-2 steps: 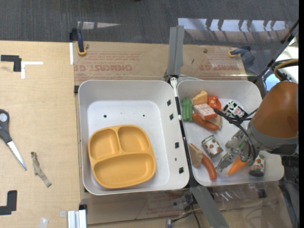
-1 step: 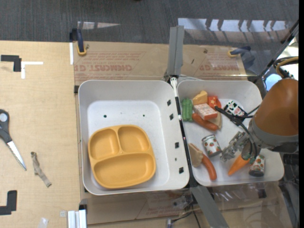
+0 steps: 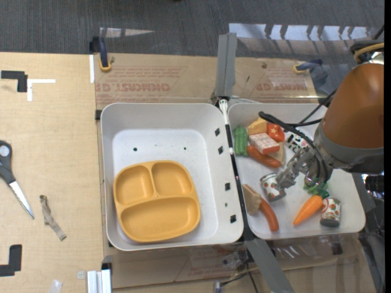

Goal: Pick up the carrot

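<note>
Lying diagonal, carrot (image 3: 308, 208) just right-below the claw (image 3: 287, 179), tip lower-left, green top upper-right, in right bin (image 3: 354, 224) among cans and toy food. Claw grip unclear. Left bin (image 3: 159, 118) holds yellow divided plate (image 3: 157, 199).

I saw a yellow divided plate (image 3: 157, 200) in the left bin (image 3: 110, 163); scissors (image 3: 12, 185) lay at nine o'clock on the worktop (image 3: 49, 139).
</note>
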